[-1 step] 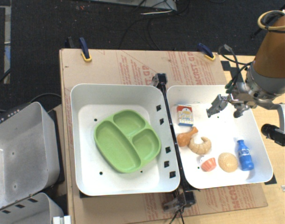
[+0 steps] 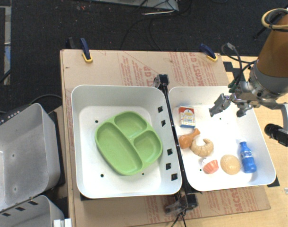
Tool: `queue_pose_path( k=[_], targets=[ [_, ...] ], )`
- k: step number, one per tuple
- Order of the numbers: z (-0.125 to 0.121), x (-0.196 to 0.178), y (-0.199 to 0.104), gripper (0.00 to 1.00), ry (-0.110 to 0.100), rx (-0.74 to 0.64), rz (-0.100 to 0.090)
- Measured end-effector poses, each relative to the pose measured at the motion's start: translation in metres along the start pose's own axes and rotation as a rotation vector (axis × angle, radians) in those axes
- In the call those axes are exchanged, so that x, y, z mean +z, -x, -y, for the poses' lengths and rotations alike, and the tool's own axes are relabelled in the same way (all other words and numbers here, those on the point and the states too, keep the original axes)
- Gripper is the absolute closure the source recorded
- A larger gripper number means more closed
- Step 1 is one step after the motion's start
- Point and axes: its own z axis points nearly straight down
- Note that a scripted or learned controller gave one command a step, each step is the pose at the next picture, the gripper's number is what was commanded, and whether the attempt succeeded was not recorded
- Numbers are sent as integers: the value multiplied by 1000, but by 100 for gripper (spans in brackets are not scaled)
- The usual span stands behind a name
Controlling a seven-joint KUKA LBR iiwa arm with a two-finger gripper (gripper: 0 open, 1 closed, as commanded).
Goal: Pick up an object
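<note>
1. The jaws stood apart, holding nothing, over the right bin's far bare floor.
2. Nearest lay a small carton, by the bin's left wall.
3. Toward the near edge: chicken leg, croissant, bun, blue bottle.
4. The left bin held a green tray.
</note>
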Motion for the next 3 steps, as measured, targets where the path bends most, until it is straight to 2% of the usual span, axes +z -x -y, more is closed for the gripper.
queue_pose_path(
  k=[1, 2, 3],
  targets=[
    [-1, 64, -4, 0, -6, 2, -1],
    [-8, 119, 3, 0, -2, 3, 0],
    [-2, 175, 7, 0, 7, 7, 6]
  ],
)
